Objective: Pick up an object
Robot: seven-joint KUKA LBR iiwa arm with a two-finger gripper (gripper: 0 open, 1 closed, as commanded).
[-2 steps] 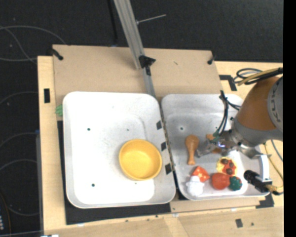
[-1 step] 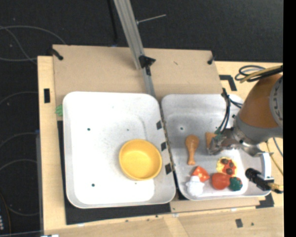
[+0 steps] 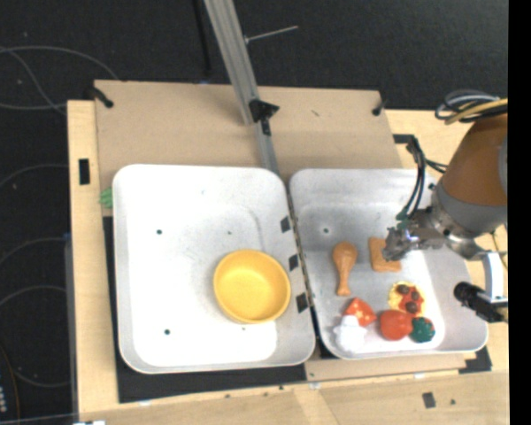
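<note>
Tan bench (image 3: 203, 122) on dark floor, two white bins side by side. Gripper (image 3: 396, 244) lowered into right bin (image 3: 336, 193) from the right, at tan block (image 3: 382, 255); finger state indiscernible. Nearby: drumstick (image 3: 343, 266), tomato (image 3: 394, 324), pizza slice (image 3: 406, 297). Far half of bin open. Left bin (image 3: 177, 211): yellow bowl (image 3: 251, 286), otherwise roomy.

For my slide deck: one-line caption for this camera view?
Pincer poised over tan block in right bin; yellow bowl in left bin.

A metal pole (image 3: 234, 47) slants over the cardboard sheet (image 3: 203, 127).
</note>
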